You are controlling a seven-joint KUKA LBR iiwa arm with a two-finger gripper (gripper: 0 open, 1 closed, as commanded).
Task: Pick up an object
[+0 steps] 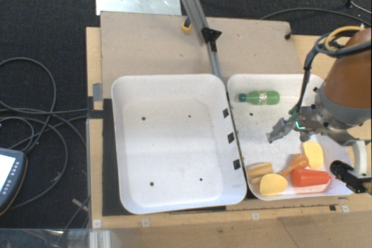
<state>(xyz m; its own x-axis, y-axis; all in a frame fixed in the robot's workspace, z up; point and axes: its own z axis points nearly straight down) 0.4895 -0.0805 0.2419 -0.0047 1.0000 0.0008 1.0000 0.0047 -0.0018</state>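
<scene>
Hand (278,132) hovering mid right bin (256,83), lower right of frame; can't tell its state, nothing visibly gripped. Candidates: green bottle (259,97) lying flat at bin's upper edge, well apart from the rest. Cluster at bin's bottom: red block (310,178), 2 yellow pieces (273,184), tan block (259,170), orange piece (296,164), touching or nearly. Probably light rigid plastic. Bottle likely rolls; best gripped across its body.

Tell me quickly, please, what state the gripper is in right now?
Gripper: over the right bin, above bare floor between the green bottle and the toy food; open or shut cannot be told.
</scene>
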